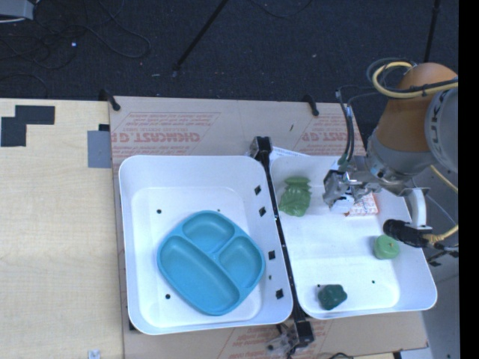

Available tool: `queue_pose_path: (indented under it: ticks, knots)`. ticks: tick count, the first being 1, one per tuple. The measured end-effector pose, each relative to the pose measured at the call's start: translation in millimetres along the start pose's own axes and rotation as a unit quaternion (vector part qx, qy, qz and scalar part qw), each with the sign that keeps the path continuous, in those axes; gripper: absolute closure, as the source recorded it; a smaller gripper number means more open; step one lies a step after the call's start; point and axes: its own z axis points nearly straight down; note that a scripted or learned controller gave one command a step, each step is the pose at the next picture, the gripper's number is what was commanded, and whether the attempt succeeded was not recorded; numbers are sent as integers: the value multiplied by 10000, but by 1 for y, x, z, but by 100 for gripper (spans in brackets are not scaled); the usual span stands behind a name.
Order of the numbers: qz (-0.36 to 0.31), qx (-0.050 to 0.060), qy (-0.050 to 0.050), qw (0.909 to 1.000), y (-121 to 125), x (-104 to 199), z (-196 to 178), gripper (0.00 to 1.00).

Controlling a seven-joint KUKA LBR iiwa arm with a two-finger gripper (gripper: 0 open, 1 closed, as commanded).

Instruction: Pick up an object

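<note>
The left white bin (138,200) carries a blue plastic divided plate (211,262) lying flat, its long axis running from upper left to lower right. Across the black divider strip (275,230), the right white bin (419,298) holds the loose pieces. A pale green lumpy soft object (295,196) sits near the bin's upper left corner, close to the divider. A dark green rounded object (331,296) lies near the front wall. A small light green round object (387,247) rests toward the right side, just beside a black part of the arm's fittings.

The two-finger gripper (338,193) hangs over the upper middle of the right bin, next to a red-and-white printed flat item (364,206). Whether it is open or closed cannot be told here, and nothing is visibly held.

The pale green lumpy object lies nearest, directly to the gripper's left at about the same depth, so a short leftward shift would probably come before any descent.
</note>
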Motion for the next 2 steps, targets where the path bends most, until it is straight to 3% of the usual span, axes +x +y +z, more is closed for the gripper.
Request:
queue_pose_path:
  ticks: [1,2]
  knots:
    - [0,-3,-2,10000,1,-1,-37,100]
    - [-17,21,8,10000,3,59,-36,100]
